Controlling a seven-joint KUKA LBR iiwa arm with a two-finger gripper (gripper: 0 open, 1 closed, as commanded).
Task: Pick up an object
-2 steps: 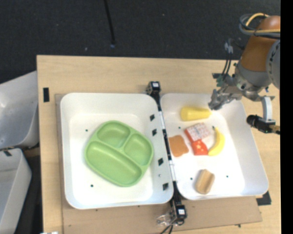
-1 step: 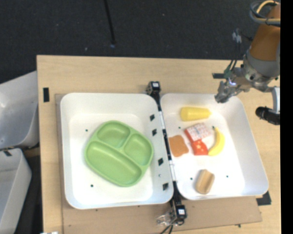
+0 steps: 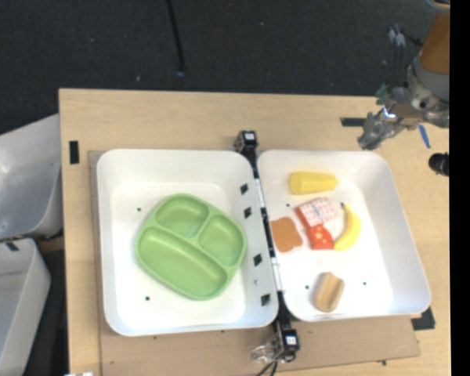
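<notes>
At the frame's upper right we see the end effector [image 3: 374, 134] above the counter [image 3: 180, 116], touching nothing; whether its fingers are apart we cannot tell.

Two white bins [image 3: 110, 210]; one green divided plate [image 3: 190, 246]; five food items: yellow piece [image 3: 312, 182], red-and-white carton [image 3: 317, 222], banana [image 3: 348, 229], brown slice [image 3: 286, 234], bread roll [image 3: 327, 291].

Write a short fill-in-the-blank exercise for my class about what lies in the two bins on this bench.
1. The green divided plate lies in the ____ bin.
2. The banana lies in the ____ bin.
3. The red and white carton lies between the brown toast slice and the ____.
4. The claw hangs above the right bin's ____ corner.

Missing words: left; right; banana; far right
</notes>
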